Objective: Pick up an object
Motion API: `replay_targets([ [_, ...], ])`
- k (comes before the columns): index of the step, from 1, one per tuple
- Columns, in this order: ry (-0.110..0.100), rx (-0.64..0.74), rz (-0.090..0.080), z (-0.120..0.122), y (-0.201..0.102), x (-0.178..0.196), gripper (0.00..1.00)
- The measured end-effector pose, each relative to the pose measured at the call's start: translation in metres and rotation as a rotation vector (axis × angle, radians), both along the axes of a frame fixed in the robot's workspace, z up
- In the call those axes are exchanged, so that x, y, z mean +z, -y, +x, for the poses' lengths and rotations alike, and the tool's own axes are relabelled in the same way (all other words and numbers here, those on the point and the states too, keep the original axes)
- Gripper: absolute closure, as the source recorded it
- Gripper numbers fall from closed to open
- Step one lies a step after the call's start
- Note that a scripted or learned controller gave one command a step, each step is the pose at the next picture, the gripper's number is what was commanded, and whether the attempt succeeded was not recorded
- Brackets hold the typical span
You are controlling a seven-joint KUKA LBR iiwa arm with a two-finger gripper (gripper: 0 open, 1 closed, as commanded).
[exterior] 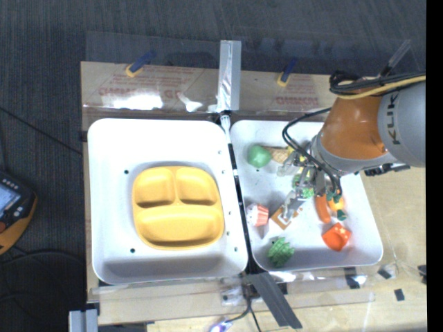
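Observation:
My gripper (302, 189) hangs over the middle of the right bin (367, 254), below the grey and orange wrist. Just beneath its tip lies a small orange and white block (284, 215). To the right of the gripper lies an orange carrot-like piece (324, 208), and a red-orange pepper-like toy (336, 236) sits below that. A green ball (259, 155) rests at the bin's far left, with a tan piece (279, 155) beside it. A pink cupcake-like toy (257, 215) and a green broccoli-like toy (280, 250) lie near the front left.
The left bin (111, 144) holds a yellow divided plate (178, 206). A ridge (237, 199) separates the two bins. Black cables (297, 126) loop from the arm over the right bin's back. Cardboard and plastic sheeting (159, 88) lie behind the bins.

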State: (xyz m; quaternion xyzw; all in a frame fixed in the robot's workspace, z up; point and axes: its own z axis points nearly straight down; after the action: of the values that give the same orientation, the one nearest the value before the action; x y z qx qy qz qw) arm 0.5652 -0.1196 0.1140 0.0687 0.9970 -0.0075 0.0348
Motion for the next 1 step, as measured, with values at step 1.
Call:
replay_targets([
  [1, 0.010, -0.009, 0.000, -0.0332, -0.0177, 0.0003, 0.00],
])
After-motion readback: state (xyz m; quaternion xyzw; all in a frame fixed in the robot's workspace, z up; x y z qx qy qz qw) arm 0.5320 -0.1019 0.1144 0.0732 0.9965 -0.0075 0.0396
